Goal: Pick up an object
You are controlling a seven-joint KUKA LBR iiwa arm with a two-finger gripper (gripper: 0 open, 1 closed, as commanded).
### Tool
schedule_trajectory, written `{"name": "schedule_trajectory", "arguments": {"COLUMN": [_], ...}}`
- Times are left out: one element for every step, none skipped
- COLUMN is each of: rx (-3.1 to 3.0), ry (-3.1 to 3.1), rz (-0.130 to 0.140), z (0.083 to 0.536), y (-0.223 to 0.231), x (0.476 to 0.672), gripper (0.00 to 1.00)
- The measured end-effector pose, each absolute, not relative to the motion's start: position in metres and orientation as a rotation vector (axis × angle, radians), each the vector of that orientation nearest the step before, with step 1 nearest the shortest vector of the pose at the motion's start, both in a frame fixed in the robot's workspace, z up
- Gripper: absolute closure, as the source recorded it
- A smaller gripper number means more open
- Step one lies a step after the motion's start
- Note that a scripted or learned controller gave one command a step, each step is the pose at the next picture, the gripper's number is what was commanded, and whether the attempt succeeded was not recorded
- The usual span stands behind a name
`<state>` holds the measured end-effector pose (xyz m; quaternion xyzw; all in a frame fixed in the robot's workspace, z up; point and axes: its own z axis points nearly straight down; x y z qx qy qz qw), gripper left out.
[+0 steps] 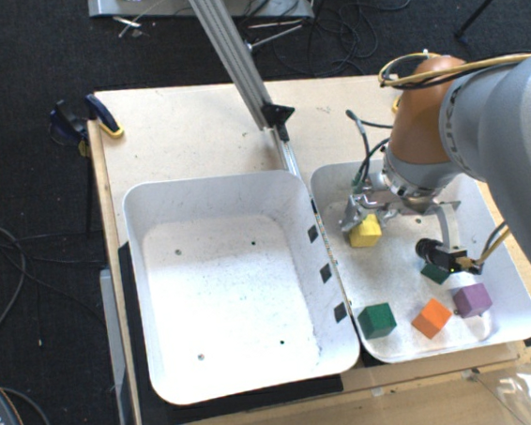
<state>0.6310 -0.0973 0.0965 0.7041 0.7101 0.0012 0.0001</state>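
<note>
While the left bin point(221, 287) carries nothing to grasp, work sits in the right bin point(504, 323): step in hand looks like closing on the yellow block point(366, 232). Pincer point(367, 213) is low over it, block just at its 6 o'clock, touching or nearly; finger spread cannot be told. Next: confirm grip, lift straight. Green cube point(377, 320), orange cube point(432, 318), purple cube point(471, 299) lie toward 5 o'clock, well apart

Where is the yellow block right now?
The yellow block lies in the right bin, near its upper-left corner, directly beneath the gripper, well above the green cube.
</note>
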Motion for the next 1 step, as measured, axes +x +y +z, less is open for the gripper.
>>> {"name": "schedule_trajectory", "arguments": {"rx": [2.208], "ry": [2.228], "rz": [0.012], "z": [0.2005], "y": [-0.0287], "x": [0.6420], "gripper": [1.00]}}
